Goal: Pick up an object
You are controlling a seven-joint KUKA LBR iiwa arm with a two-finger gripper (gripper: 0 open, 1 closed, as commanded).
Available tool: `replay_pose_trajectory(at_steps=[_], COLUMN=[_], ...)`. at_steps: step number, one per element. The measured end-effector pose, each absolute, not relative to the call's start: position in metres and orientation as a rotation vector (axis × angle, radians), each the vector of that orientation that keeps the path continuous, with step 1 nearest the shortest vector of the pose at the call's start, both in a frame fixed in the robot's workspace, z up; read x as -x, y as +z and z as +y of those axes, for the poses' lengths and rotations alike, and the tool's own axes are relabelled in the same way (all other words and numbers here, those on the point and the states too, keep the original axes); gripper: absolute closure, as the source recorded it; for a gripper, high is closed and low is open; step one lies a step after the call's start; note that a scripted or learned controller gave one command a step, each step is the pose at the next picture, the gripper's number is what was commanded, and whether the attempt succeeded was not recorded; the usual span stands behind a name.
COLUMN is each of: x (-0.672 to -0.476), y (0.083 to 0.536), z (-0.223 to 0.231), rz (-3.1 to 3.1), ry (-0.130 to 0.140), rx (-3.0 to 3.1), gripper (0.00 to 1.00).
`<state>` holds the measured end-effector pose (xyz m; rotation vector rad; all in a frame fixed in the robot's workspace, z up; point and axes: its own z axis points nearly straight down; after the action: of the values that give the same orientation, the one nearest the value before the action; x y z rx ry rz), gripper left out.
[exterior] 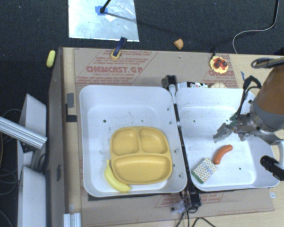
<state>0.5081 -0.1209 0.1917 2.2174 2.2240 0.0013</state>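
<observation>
Pincer (223, 133): over right bin (199, 103), released, grasping nothing.
Sausage (222, 153): just near of pincer.
Yellow tray (141, 155): left bin (99, 108).

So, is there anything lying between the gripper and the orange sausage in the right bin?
No. In the camera view, just bare white floor of the right bin separates the gripper from the orange sausage.

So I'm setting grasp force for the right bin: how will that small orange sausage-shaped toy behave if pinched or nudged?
The small orange sausage-shaped toy looks rounded and smooth, so it may roll or slip sideways under a nudge. It seems small, probably light. It lies apart from the checkered packet, so a push likely moves it alone.
</observation>
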Motion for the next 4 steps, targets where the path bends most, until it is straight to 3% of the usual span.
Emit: replay_pose_trajectory(at_steps=[1, 2, 3, 4], x=[-0.509, -0.511, -0.528, -0.528], y=[0.089, 0.1, 0.146, 0.145], z=[-0.138, -0.138, -0.207, -0.206], rz=[2.211, 2.207, 2.218, 2.221], ry=[0.007, 0.012, 0.001, 0.002], rx=[-2.213, -2.207, -2.219, -2.219], gripper=[0.0, 1.0, 1.0, 0.0])
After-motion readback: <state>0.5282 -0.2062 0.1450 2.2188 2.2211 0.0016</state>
